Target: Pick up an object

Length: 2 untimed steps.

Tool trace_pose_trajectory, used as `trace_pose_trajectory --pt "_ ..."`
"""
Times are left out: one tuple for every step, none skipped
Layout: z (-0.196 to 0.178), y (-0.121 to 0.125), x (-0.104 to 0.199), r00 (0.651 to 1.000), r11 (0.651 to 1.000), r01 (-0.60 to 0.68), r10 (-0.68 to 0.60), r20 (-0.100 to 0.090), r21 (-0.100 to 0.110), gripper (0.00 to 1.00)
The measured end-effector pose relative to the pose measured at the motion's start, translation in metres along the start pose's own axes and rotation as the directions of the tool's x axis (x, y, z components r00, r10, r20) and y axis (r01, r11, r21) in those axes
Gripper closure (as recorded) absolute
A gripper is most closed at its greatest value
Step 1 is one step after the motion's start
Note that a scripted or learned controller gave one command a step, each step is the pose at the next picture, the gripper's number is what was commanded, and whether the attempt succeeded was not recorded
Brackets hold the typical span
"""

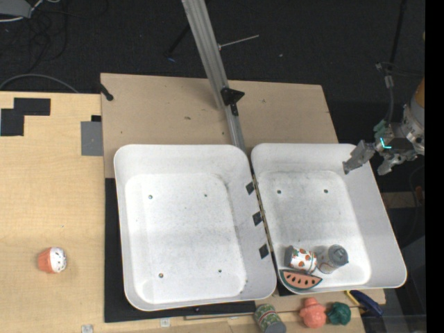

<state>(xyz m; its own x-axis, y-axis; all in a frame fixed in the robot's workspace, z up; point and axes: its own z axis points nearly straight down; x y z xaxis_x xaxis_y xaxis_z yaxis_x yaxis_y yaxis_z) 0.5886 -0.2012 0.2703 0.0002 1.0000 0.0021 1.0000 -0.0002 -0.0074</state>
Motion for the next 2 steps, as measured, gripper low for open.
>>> trace_pose_trajectory --pt "-0.003 0.001 0.000 1.000 1.000 0.002 -0.002 0.002 -0.004 0.00" --pt "0.062 0.000 0.002 1.000 1.000 0.000 0.000 0.000 0.001 0.00"
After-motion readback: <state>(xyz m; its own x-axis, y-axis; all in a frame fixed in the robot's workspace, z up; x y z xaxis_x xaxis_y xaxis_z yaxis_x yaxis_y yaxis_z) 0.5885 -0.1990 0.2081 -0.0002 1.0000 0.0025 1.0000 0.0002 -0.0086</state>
